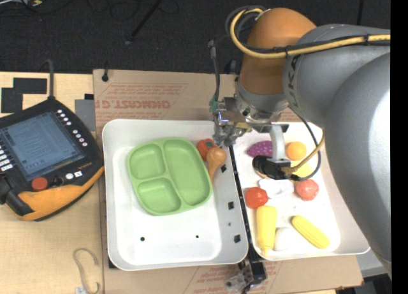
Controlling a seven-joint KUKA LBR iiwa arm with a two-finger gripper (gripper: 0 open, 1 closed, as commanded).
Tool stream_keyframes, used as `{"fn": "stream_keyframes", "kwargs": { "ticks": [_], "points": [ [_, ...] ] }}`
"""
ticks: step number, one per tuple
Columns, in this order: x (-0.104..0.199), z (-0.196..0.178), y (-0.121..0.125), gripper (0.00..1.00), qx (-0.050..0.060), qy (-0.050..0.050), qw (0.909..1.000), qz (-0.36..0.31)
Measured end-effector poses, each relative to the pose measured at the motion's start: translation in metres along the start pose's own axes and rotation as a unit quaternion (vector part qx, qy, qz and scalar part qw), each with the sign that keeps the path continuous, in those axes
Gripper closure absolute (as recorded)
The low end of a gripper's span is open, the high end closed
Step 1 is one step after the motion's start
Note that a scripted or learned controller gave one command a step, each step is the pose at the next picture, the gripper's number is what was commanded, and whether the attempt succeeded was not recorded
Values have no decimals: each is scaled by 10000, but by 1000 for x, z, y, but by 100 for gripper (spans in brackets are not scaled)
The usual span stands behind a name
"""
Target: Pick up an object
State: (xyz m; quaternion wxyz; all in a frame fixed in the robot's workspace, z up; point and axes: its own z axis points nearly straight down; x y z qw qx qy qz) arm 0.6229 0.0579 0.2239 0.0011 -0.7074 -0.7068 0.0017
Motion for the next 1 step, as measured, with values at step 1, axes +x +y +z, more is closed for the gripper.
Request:
{"fn": "stream_keyframes", "kwargs": {
  "ticks": [1],
  "points": [
    [-13, -9, -11, 100, 1, -2, 10000, -2]
  ]
}}
